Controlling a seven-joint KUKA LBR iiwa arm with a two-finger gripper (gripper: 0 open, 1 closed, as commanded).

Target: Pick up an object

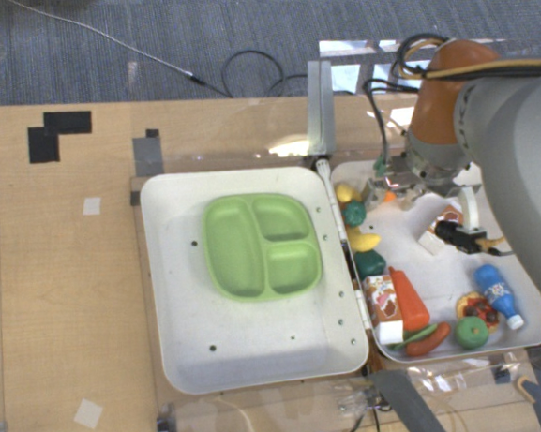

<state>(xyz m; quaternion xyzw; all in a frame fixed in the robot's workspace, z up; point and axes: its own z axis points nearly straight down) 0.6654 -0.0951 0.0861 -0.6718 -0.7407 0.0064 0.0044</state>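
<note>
My gripper (392, 186) hangs low over the far end of the right bin (536, 326), under the orange wrist band. Just to its left lie a small yellow piece (344, 194) and a green ball (354, 214), with a yellow banana (364, 242) and a dark green piece (370, 264) nearer the camera. Further forward lie a red and white box (383, 306), an orange block (409, 302), a red sausage shape (428, 339), a green apple (472, 333), a blue bottle (497, 295) and a small red and yellow toy (475, 309). Nothing is seen held.
A green divided plate (261, 245) rests in the left bin (184, 359). The two bins meet at a raised rim (349, 279). The big grey arm (521, 170) covers the right bin's far right side.
</note>
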